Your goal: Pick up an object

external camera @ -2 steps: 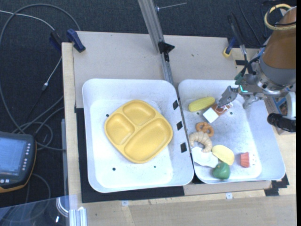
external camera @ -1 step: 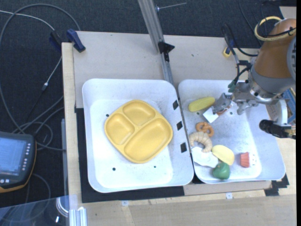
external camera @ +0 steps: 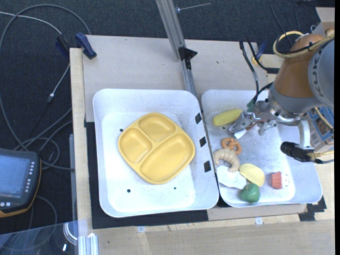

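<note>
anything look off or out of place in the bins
Nothing looks spilled or broken. The yellow divided plate sits turned at an angle in the left bin, and the toy food is bunched along the right bin's near-left side.

Bare floor of the right bin (external camera: 265,153) lies between the pretzel (external camera: 230,144) and orange block (external camera: 277,180).

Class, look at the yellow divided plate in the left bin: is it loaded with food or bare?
Bare. The plate shows three clean yellow compartments; nothing lies in them.
</note>
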`<control>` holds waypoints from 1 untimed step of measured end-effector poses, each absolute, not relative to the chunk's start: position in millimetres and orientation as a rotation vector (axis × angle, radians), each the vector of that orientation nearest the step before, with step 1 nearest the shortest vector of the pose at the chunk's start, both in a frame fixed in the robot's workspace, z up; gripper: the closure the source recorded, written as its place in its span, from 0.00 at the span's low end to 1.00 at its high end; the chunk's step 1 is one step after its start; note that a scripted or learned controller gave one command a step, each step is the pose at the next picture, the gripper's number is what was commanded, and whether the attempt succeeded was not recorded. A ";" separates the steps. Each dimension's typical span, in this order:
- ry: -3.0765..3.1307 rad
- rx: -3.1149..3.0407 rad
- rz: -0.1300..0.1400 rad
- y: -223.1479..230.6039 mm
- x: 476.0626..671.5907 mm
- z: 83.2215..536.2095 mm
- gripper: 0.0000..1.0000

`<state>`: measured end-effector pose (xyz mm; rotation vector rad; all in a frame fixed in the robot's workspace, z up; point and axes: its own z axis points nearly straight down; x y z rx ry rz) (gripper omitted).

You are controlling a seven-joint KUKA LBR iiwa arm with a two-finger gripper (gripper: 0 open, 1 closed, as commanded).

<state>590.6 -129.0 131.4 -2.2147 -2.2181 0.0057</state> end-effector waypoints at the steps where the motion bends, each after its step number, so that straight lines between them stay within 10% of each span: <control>1: -2.220 -2.221 0.001 -128.9 591.2 92.3 0.00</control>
